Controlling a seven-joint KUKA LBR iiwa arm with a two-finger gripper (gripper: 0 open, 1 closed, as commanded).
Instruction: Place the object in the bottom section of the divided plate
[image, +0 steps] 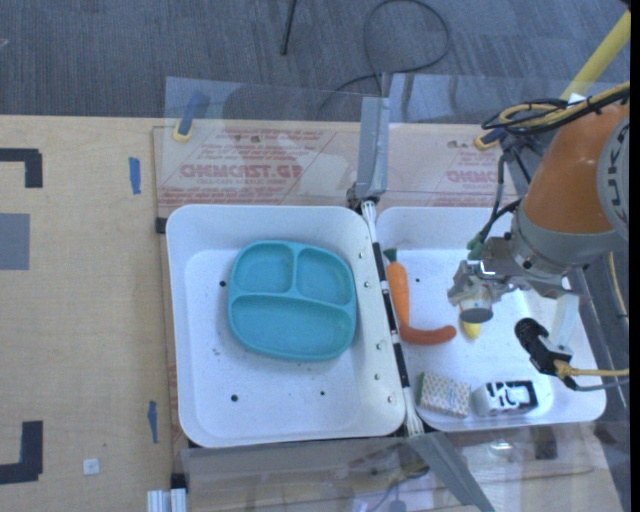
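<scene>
A teal divided plate (293, 300) lies in the left bin (200, 400), with two small sections at the far side and one long section (290, 328) at the near side. My gripper (477, 303) hangs over the right bin (580, 400), pointing down. Directly beneath its tip is a small yellow object (471, 329); whether it is held or resting on the bin floor is unclear. An orange carrot (399, 288) and a red-orange sausage (428, 335) lie just left of the gripper.
A patterned packet (445, 393) and a white and black can (505, 397) lie at the right bin's near edge. The raised rims between the bins (380, 300) separate gripper and plate. Cables (545, 350) hang off the arm on the right.
</scene>
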